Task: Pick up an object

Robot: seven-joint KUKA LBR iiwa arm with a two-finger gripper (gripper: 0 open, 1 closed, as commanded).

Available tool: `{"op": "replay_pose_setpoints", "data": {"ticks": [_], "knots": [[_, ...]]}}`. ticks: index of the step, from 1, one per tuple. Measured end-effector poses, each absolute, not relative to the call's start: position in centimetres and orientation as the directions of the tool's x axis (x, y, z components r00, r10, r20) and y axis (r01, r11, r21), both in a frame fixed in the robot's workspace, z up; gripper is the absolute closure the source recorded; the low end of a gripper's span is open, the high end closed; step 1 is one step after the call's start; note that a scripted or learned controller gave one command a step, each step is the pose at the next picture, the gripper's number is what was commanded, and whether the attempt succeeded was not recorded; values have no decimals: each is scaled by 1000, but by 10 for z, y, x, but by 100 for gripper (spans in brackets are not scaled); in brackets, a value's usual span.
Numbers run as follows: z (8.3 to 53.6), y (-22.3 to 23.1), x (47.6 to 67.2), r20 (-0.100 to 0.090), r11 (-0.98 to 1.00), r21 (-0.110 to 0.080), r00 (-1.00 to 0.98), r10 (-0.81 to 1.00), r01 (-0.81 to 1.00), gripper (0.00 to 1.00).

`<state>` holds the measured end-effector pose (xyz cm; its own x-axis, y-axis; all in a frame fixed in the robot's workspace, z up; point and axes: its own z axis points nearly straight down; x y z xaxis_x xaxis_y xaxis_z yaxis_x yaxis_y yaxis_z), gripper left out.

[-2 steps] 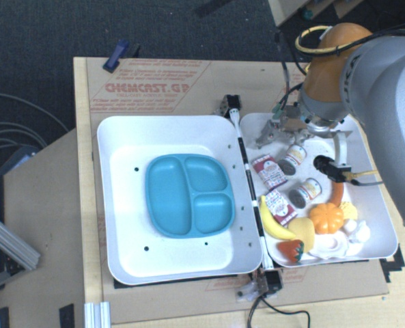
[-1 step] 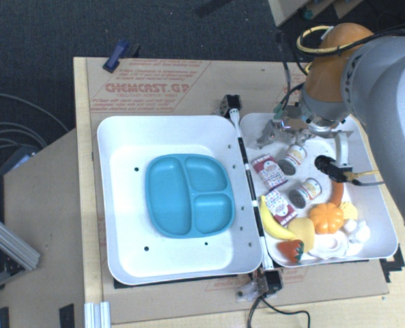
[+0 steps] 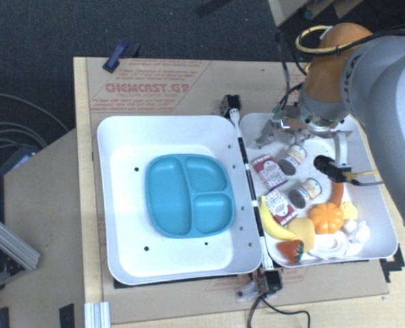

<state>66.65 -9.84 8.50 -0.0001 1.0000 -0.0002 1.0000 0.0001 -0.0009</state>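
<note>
On the desk (image 3: 147, 87) we read "CHEMCAST GP" at upper centre, while the end effector (image 3: 304, 134) hangs over the right bin (image 3: 386, 241); its opening we cannot tell.

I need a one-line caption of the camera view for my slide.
Grey arm reaches over the right bin of toy food; a blue divided plate lies in the left bin.
</note>
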Motion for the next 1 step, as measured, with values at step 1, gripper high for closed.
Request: {"op": "replay_pose_setpoints", "data": {"ticks": [1], "knots": [[85, -93, 666, 0, 1, -2, -1, 1000, 1000, 0]]}}
